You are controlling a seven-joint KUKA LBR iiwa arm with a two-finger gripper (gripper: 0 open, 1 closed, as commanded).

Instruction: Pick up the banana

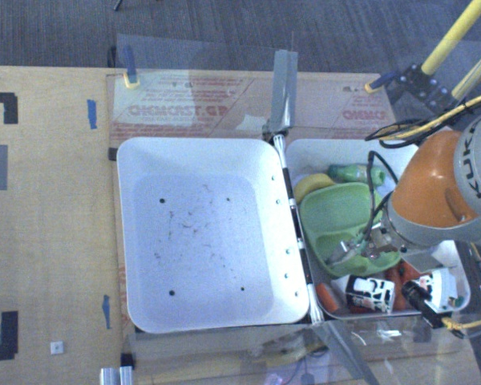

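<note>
The banana (pixel 312 185) lies in the right bin (pixel 298 152) near its left wall. Only its yellow upper curve shows, because a green bowl (pixel 342 215) covers its lower part. My gripper (pixel 357 250) hangs over the lower right part of the green bowl, below and to the right of the banana and apart from it. The grey and orange wrist (pixel 437 191) covers the right side of the bin.
A green bottle (pixel 354 171) lies behind the bowl. At the bin's front are an orange carrot (pixel 327 297), a black-and-white can (pixel 370 293) and a red item (pixel 401 277). The left bin (pixel 132 215) stands beside it, and a metal divider post (pixel 284 87) rises between them.
</note>
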